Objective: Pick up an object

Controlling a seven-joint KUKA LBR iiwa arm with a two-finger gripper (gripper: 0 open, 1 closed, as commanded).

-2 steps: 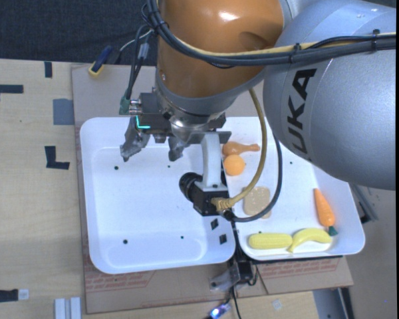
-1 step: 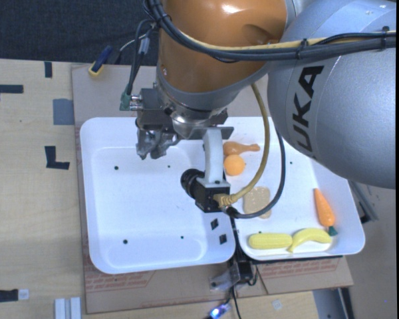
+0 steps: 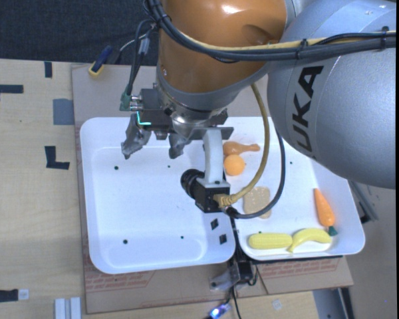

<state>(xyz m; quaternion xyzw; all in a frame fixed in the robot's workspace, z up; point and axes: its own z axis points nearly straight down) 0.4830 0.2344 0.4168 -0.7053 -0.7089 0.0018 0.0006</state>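
The arm [image 3: 266, 52] is filling the top right, its orange band hanging over the far rim of the bins. The left bin [image 3: 146, 244] is lying bare beneath it, touching the right bin [image 3: 349, 244] along a shared edge. The gripper [image 3: 151, 146] is hovering over the far part of the left bin, its two fingers [image 3: 132, 145] spread apart with nothing between them. All the objects are sitting in the right bin, well apart from the gripper: a corn cob [image 3: 269, 241] and a banana [image 3: 311, 240] touching along the near rim, a carrot [image 3: 324, 208] by the right wall, a tan cookie [image 3: 258, 200], and an orange ball [image 3: 234, 165] just beside an orange piece [image 3: 243, 148].
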